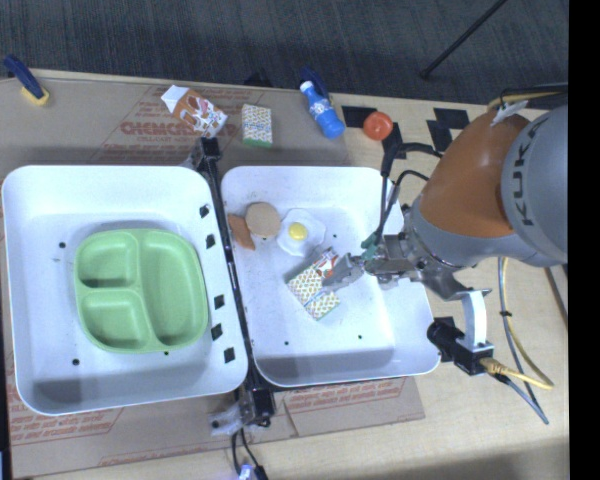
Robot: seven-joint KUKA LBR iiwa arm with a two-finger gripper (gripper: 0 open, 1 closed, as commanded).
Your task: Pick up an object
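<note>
- camera view: gripper sits low in the right bin, tip right at the upper-right end of the patterned packet
- whether the fingers are spread or closed: cannot tell, the tip blurs into the packet's red-and-white end; not calling it a hold
- packet lies just left and a bit below the tip, touching or nearly so; its long axis runs diagonal, lower-left to upper-right, roughly in line with the arm's reach from the right
- judgement: a grasp would want the fingers across the packet's narrow width, so the wrist angle against that diagonal is what matters
- only one arm; its orange and grey bulk overhangs the bin's right wall
- other things in the right bin: fried egg toy just above the packet, bun and a brownish piece further left by the divider; the egg is close enough to get nudged
- floor is smooth white plastic, flat; a thin flat packet on it likely slides or is hard to get under
- bare floor below and right of the packet gives some room
- left bin holds a green divided tray, well apart from the action
- off-bin clutter on the cardboard behind: blue bottle, orange ball, small box, snack bag
</note>
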